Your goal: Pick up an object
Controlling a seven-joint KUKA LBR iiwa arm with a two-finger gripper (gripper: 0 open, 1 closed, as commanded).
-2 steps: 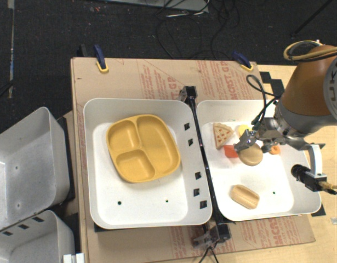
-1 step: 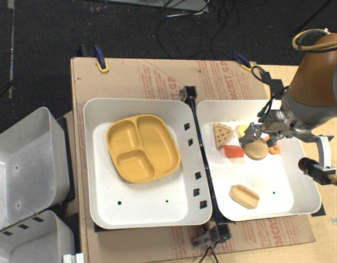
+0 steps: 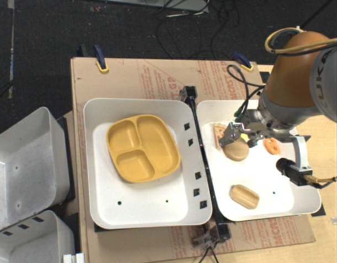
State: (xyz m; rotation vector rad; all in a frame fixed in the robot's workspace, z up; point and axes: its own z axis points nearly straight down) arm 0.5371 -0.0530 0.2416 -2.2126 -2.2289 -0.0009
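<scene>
In the right bin (image 3: 300, 204), my gripper (image 3: 238, 134) hangs low over the back left part. A round tan lump like a bread roll (image 3: 236, 152) lies directly under and in front of it, close to or touching it. A flat pale slice with a reddish edge (image 3: 218, 134) lies just left of the gripper, and a small orange ring (image 3: 272, 146) lies to its right. A tan oblong bun (image 3: 244, 196) rests near the bin's front, apart from the gripper. Something small and yellow (image 3: 244, 138) peeks out beside the gripper.
The left bin (image 3: 102, 201) holds a yellow divided plate (image 3: 142, 147). A row of black clips (image 3: 196, 175) runs along the wall between the two bins. The grey and orange arm (image 3: 297, 81) covers the right bin's back right corner.
</scene>
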